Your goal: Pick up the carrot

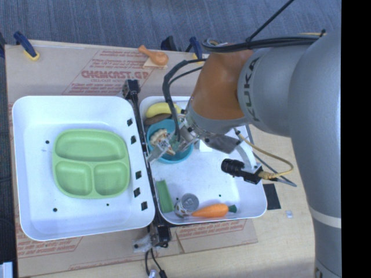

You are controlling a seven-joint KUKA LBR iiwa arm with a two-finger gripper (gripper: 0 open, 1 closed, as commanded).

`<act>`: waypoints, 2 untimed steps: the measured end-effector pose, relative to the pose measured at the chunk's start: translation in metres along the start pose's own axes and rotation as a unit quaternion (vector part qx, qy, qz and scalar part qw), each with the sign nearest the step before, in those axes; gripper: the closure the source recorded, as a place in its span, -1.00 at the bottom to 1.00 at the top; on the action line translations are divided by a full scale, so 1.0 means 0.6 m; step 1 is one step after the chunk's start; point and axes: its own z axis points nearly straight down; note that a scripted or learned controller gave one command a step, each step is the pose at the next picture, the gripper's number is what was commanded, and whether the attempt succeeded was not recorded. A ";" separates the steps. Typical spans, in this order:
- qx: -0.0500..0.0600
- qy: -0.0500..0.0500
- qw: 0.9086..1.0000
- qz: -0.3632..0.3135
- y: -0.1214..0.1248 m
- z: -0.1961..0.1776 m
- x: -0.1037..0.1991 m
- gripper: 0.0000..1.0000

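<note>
Orange, tapered, w/ a green stub at its 3 o'clock end: the plastic carrot (pixel 211 211) lies flat in the right-hand shallow white bin (pixel 255 198), at approx 6 o'clock of that bin, along its bottom wall. Its thin end points to 9 o'clock, just beside a small grey round metal can (pixel 189 202); touching or not, can't tell. At 10 o'clock from the can, a green rectangular block (pixel 162 194) lies close to the bin's left wall.

The grey arm (pixel 290 80) w/ orange band comes in from 3 o'clock and covers much of the bin's upper half. The gripper (pixel 167 143) sits over a round blue bowl (pixel 177 155) at approx 10 o'clock of the bin, well apart from the carrot, which lies at the gripper's 5 o'clock. Gripper wide or narrow: cannot tell, too cluttered there. A yellow curved banana (pixel 157 109) lies at 11 o'clock of the bowl, just beside it.

The left-hand shallow white bin (pixel 23 155) holds a light-green three-compartment plate (pixel 91 162) near its middle. Both bins rest on a brown cardboard sheet w/ red print (pixel 104 74). At the sheet's 12 o'clock edge lies a small orange spoon-shaped thing (pixel 154 55); a blue clamp (pixel 26 45) grips the 10 o'clock corner.
</note>
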 end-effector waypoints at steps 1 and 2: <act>0.002 -0.001 1.000 0.028 -0.002 0.031 -0.150 -1.00; 0.001 0.003 1.000 -0.030 -0.087 0.000 0.067 -1.00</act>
